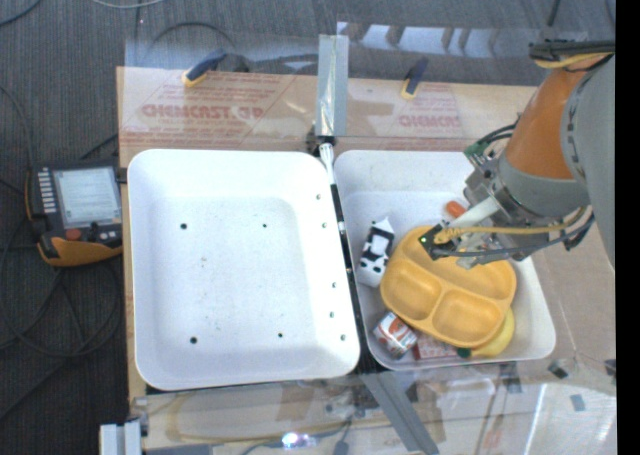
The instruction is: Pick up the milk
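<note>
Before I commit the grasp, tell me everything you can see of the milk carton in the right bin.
The milk carton is a small white box with black cow-like patches, apparently printed card. It lies in the right bin, close to that bin's left wall and tilted, not standing square. Its lower right side meets the rim of the yellow divided plate; whether they actually touch is unclear. Nothing covers it. The gripper sits to its right, above the plate, apart from the carton.
</note>
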Robot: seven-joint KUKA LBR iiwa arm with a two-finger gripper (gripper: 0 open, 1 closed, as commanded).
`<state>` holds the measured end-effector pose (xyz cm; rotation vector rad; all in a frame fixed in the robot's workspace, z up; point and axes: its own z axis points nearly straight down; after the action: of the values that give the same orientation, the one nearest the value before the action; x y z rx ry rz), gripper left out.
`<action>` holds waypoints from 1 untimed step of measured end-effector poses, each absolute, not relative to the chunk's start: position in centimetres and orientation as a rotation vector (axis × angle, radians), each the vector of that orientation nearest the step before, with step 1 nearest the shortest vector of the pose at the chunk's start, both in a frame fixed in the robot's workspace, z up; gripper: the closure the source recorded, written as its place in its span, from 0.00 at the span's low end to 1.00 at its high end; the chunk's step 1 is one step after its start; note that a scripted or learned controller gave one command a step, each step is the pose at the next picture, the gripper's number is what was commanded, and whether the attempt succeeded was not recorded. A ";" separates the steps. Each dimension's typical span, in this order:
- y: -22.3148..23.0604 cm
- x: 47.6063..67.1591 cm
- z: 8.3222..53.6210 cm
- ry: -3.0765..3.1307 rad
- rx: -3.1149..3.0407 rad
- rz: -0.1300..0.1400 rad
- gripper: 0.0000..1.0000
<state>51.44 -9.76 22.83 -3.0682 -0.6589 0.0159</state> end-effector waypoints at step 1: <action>-9.7 51.5 23.6 -0.660 -3.067 0.022 1.00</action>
<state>51.46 -9.74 23.60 -3.0666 -0.6598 0.0224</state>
